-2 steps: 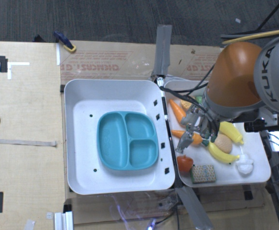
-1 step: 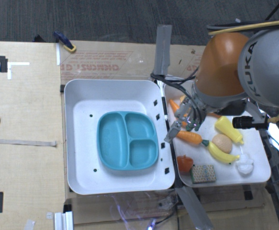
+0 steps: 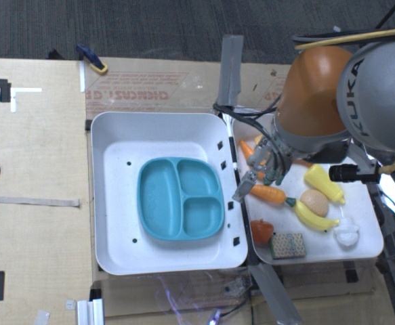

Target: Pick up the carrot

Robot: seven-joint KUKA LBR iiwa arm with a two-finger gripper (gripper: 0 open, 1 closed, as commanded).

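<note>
Fingers: my fingers hang slightly parted, holding nothing, near the right bin's left wall.
Carrot: carrot lies just below them, smooth, tapered, orange.
Room: banana crowds its right; the divided teal plate sits in the left bin.

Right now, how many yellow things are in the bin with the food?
2. One yellow piece lies near the right bin's far right side. The other, a banana-like piece, lies just in front of it, below a beige round thing. The arm may hide more.

Grey arm, orange band, "KUKA" lettering, black cables.
</note>
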